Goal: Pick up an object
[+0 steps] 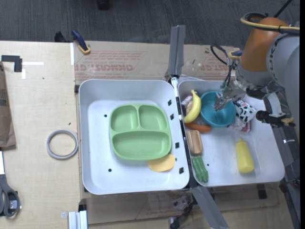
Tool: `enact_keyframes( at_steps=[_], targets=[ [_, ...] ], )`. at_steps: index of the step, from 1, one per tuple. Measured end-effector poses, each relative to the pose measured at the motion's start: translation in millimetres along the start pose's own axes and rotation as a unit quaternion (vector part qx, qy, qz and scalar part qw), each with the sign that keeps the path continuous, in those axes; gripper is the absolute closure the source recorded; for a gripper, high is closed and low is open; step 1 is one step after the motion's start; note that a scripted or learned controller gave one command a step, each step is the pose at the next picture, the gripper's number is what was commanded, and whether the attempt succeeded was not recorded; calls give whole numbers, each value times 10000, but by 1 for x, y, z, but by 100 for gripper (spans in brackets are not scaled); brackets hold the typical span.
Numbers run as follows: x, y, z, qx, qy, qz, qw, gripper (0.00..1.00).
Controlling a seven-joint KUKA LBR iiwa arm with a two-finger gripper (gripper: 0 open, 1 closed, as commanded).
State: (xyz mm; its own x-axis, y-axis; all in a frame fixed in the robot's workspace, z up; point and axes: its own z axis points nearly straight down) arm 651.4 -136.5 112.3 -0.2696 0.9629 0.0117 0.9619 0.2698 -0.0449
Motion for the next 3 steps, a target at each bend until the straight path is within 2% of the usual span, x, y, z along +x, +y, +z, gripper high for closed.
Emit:
enact_keyframes(
  at_steps=[1, 2, 3],
  targets=[
    [0, 0, 0, 2, 3, 0, 10000, 0],
    [22, 13, 4, -186, -90, -1046, 9943, 0],
    [22, 14, -3, -200, -92, -1043, 9943, 100]
  ],
)
